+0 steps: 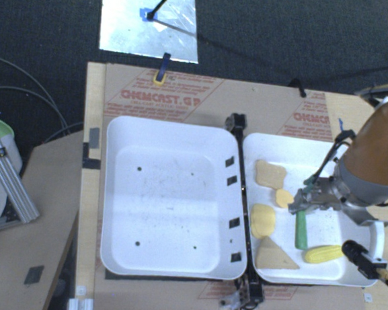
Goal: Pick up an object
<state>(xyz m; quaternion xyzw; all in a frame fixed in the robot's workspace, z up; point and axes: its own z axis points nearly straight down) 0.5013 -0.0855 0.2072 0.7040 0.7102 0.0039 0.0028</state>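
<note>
Several food pieces lie in the right bin; our gripper hangs low over a green stick. We cannot tell its opening or whether it holds anything. We judge the grasp under way; next comes closing squarely, then lifting.

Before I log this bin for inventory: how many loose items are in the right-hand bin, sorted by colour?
Tan: 2, a squarish piece and a wedge
Yellow: 3, a small lump, a round piece and a corn cob
Green: 1, a stick
Total: 6
</note>
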